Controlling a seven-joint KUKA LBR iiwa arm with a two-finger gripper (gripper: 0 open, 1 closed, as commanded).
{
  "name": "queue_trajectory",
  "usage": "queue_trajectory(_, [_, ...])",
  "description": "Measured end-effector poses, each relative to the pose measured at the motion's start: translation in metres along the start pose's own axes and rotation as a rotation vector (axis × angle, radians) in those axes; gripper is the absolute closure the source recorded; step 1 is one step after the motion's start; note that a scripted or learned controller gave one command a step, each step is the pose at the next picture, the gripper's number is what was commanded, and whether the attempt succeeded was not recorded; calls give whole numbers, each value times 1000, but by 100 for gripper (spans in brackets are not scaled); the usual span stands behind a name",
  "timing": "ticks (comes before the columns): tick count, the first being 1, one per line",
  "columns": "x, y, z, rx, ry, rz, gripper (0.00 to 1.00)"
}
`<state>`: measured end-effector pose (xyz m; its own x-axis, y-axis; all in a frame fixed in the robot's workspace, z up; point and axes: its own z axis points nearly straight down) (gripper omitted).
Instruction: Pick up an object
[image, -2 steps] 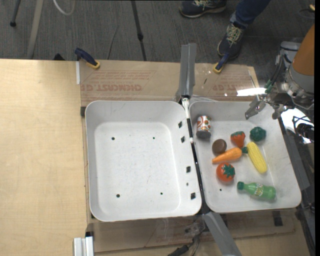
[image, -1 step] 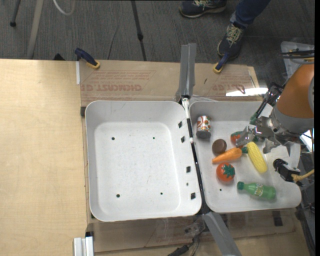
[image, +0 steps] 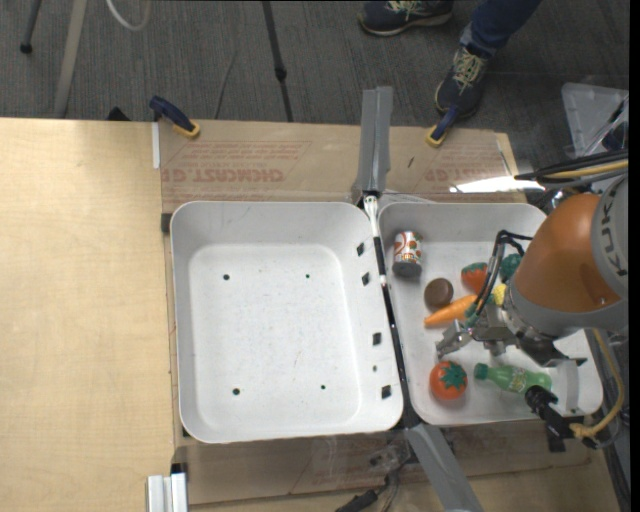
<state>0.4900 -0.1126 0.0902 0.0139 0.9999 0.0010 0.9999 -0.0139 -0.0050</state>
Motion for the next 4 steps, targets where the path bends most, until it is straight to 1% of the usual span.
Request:
queue_trajectory(1, [12, -13, -4, -2, 0, -208, 0])
queue_trajectory(2, [11, -13, -13, -2, -1, -204, 100])
queue_trajectory(3, [-14, 55, -92, -5, -3, -224, 100])
queue_trajectory(4, [-14, 55, -92, -4, -3, -223, 0])
